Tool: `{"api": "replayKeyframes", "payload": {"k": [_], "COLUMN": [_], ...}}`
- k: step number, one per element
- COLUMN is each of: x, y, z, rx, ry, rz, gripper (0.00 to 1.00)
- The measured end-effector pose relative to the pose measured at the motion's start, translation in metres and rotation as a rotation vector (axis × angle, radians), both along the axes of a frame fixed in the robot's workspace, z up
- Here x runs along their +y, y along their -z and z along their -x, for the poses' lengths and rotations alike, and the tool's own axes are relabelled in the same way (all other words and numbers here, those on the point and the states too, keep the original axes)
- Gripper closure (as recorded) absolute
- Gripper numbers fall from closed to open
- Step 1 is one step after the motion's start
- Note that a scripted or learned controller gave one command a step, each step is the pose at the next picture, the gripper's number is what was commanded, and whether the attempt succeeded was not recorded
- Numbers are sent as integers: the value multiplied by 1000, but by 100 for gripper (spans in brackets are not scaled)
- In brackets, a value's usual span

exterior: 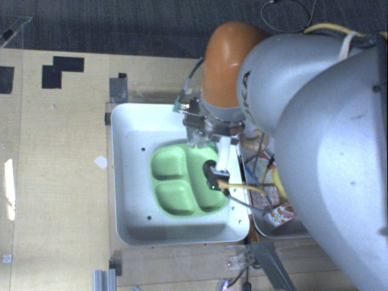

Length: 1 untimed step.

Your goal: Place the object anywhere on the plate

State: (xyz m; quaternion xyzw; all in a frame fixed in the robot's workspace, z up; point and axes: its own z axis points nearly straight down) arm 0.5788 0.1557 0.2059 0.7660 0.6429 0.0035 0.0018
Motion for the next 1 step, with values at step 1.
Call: {"api": "replayKeyframes", "payload": {"k": [1], "x": [80], "y": [18], "z": [22], "rx": [6], "ry": [-170], "rz": [1], "gripper": [100]}}
